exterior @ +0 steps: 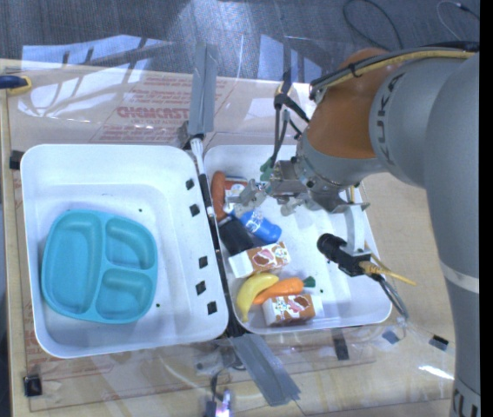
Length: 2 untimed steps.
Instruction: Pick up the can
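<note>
Approach step: claw (259,200) low in right bin (376,307) just above blue can (262,228), finger state unreadable; next, settle and grip.

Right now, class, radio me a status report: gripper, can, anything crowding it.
Gripper low in right bin, at blue can; grip unclear. Can lying on its side. Sausage, carton, black item crowd it.

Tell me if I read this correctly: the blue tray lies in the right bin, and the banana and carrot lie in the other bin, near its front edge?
Not quite. The camera view shows the blue tray in the left bin, not the right one. The banana and carrot do lie together in the other, right bin, near its front edge.
</note>
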Each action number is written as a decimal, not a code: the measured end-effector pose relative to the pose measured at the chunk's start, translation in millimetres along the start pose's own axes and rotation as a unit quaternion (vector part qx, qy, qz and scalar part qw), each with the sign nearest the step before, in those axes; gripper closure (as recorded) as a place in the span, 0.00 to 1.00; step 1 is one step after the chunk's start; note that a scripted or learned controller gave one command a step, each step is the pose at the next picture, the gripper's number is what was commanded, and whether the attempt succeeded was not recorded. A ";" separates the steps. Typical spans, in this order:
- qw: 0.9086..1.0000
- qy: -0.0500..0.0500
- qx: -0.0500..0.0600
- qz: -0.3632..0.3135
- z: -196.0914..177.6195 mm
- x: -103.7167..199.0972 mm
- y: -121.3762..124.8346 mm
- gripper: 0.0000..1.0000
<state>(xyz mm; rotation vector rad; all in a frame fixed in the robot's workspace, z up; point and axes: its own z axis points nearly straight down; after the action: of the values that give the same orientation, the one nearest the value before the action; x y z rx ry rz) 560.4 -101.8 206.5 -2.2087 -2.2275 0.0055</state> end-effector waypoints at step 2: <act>0.998 -0.001 -0.002 -0.062 13.6 -88.0 96.0 0.00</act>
<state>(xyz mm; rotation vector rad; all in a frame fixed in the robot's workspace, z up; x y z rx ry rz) 657.1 -188.9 192.3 -2.0695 -2.3615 0.0032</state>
